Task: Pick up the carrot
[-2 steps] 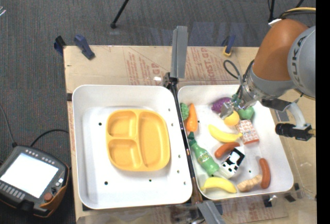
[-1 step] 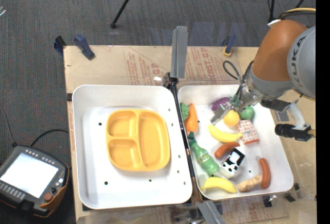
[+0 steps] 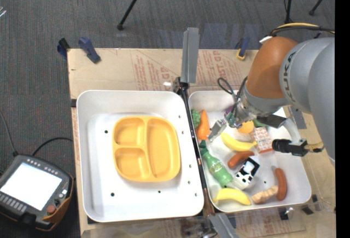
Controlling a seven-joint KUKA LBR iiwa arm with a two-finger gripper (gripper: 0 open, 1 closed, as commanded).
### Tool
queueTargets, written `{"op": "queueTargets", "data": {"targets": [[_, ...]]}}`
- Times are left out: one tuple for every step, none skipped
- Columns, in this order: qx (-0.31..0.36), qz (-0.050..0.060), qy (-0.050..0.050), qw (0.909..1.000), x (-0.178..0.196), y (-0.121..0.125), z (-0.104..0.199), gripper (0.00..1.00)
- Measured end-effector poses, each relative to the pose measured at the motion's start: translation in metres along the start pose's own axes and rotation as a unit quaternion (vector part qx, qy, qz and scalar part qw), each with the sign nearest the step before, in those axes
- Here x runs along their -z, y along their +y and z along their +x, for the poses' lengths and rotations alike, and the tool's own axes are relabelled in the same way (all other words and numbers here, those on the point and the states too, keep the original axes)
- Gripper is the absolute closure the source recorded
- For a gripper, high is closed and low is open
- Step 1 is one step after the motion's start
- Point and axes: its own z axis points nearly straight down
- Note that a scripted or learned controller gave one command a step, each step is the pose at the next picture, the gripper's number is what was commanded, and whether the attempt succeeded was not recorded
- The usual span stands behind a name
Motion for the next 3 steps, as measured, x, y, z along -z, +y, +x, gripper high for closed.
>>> {"op": "queueTargets", "data": {"targets": [[-0.138,-0.004,-0.002,0.9905,-0.023,-0.011,-0.044,0.00],[-0.291,-0.004,-0.002,0.9568,-0.022,0.017,-0.013,0.00],[-0.355,-0.003,-0.001,0.9350,-0.023,0.000,0.000,0.00]]}}
